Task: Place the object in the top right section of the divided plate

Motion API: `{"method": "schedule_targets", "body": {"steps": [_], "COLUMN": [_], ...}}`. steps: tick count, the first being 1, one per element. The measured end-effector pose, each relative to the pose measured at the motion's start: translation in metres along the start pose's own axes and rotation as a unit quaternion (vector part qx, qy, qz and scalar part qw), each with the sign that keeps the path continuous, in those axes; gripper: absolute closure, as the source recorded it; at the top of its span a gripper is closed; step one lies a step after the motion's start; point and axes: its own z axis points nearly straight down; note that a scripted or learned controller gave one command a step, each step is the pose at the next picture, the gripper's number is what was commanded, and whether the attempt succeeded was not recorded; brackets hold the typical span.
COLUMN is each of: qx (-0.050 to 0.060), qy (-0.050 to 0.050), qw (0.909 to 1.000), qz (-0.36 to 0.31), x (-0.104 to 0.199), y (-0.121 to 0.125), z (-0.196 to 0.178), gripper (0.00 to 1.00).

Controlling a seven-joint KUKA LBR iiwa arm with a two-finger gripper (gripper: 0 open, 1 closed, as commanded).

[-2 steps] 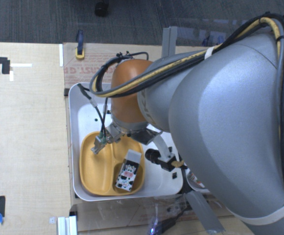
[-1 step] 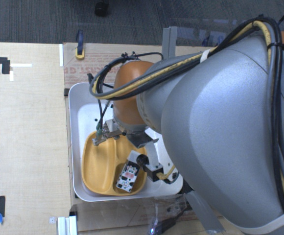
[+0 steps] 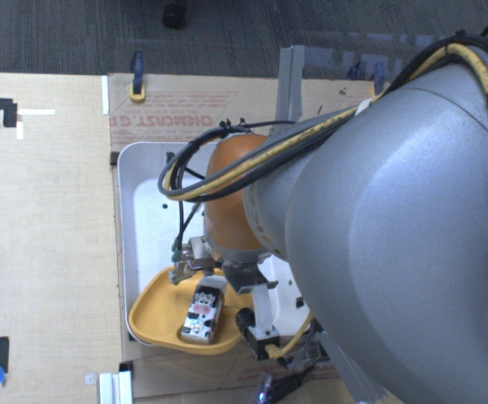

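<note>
A yellow divided plate (image 3: 150, 308) lies in the near end of the white bin (image 3: 140, 199). On the plate rests a small oblong object (image 3: 202, 313), white and grey with red and black markings. My gripper (image 3: 195, 268) hangs just above the object's far end, at the plate's far edge. The arm's orange band (image 3: 231, 194) and grey wrist hide most of the gripper. The plate's right part is hidden behind the arm, so its dividers cannot be made out.
The arm's large grey body (image 3: 395, 225) covers the right half of the view, including the second bin. Black and yellow cables (image 3: 185, 183) loop over the bin. A blue clamp (image 3: 136, 76) holds cardboard (image 3: 185, 112) behind the bin. Pale bench (image 3: 42, 225) lies left.
</note>
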Motion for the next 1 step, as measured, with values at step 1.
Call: {"method": "schedule_targets", "body": {"steps": [1], "qx": [-0.003], "qy": [0.004], "qw": [0.9981], "qz": [0.061], "x": [-0.0351], "y": [0.0302], "z": [0.029], "gripper": [0.0]}}
